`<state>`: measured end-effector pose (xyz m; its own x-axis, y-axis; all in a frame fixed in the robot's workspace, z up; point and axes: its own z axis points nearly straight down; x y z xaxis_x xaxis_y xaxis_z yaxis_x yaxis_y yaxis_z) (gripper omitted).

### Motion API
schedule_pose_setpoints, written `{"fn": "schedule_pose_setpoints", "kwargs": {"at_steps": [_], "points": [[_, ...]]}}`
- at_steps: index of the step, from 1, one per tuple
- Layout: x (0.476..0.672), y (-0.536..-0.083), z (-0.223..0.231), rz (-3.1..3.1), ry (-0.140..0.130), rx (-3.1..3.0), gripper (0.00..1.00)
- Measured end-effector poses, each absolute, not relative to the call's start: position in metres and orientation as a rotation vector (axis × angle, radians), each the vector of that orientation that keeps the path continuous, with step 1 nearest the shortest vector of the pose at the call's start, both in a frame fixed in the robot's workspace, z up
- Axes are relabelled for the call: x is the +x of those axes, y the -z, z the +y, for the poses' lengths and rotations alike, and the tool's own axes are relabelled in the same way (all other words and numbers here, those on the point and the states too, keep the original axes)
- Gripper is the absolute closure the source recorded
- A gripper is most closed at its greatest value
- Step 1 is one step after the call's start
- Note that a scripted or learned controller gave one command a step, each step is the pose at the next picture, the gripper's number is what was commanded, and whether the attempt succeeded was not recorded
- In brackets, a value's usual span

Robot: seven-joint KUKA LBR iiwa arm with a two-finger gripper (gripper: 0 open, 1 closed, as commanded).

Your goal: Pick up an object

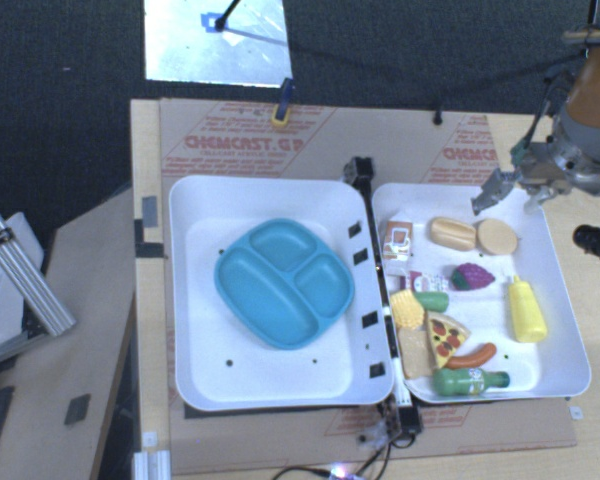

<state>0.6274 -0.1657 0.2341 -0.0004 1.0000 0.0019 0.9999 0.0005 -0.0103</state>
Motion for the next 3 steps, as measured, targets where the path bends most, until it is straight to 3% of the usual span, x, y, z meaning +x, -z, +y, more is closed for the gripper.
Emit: {"fn": "schedule_pose_setpoints", "kwargs": {"at_steps": [1, 3], "points": [[0.630, -0.242, -0.165, -2.226, 0.001, -2.219, 0.00], [0.623, -0.150, -0.164, -2.224, -0.001, -2.217, 0.00]]}}
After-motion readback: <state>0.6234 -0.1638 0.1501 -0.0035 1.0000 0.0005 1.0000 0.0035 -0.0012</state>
